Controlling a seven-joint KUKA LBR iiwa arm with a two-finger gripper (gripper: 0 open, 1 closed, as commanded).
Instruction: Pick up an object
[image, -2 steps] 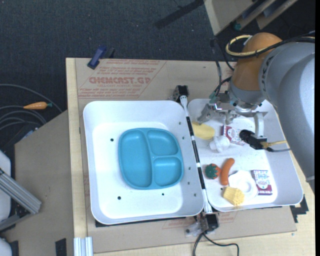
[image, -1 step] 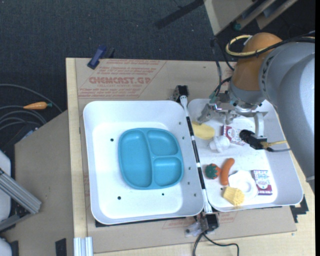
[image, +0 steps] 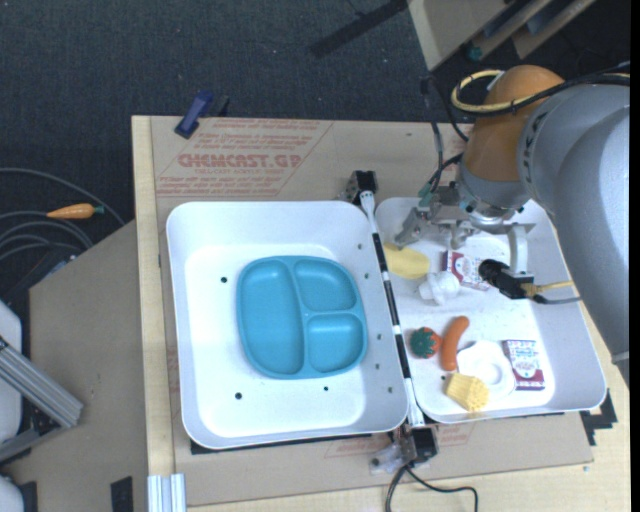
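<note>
Objects for picking: they lie in the right bin, right of centre in the frame, loosely scattered on its white floor.
Yellow piece: pale and rounded, at the upper left of the right bin, close to the divider between the bins.
Red-and-white packet: just right of the yellow piece, under the end effector; a crumpled white scrap lies just below it on the left.
Green ball: lower in the bin, just beside an orange sausage shape that lies at a steep slant.
Yellow wedge: near the bin's lower edge, beside a white round piece.
Second packet: red and white, at the lower right of the bin, apart from the others.
End effector: over the upper part of the right bin, above the first packet; whether it is open or closed cannot be told, and nothing is seen gripped.
Arm: grey with an orange band, filling the upper right of the frame.
Left bin: centre of the frame, holding a blue three-section plate.
Counter: brown board under both bins, with red print near its upper edge.
Floor: dark, with an orange carrot shape at the far left.
</note>
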